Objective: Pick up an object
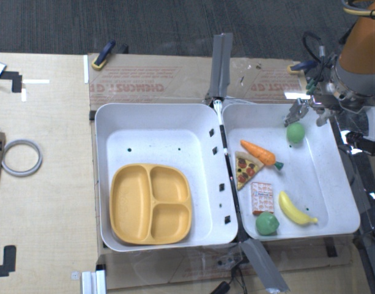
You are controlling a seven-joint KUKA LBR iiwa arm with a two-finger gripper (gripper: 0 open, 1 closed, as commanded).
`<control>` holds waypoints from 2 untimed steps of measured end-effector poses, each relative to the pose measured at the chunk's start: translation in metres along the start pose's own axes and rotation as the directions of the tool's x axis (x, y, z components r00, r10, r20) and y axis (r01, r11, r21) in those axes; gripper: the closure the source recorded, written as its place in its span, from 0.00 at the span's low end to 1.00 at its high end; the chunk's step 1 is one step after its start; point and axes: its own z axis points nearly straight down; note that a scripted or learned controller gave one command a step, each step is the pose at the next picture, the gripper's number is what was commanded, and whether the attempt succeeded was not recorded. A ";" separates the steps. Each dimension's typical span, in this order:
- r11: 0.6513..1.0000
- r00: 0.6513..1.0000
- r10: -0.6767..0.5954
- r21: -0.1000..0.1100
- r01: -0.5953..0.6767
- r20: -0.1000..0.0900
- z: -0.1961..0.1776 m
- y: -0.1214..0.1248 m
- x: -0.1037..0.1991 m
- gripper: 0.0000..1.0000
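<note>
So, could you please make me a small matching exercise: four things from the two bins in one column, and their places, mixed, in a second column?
Things:
1. yellow plate
2. banana
3. carrot
4. light green ball

Places:
A. right bin, far end, just under the gripper
B. left bin, near end
C. right bin, near right corner
D. right bin, middle, just above the pizza slice

Pairs: 1-B, 2-C, 3-D, 4-A

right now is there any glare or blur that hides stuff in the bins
Camera view: lighting is even and soft, with faint shadows under the orange toy carrot and yellow toy banana; the yellow divided plastic plate is sharp; the white bin walls look bright but hide nothing.
</note>
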 end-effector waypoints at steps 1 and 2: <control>0.970 0.970 -0.245 -0.006 0.245 0.003 0.116 0.032 -0.010 0.00; 0.916 0.916 -0.401 -0.003 0.401 0.002 0.082 -0.002 0.060 0.00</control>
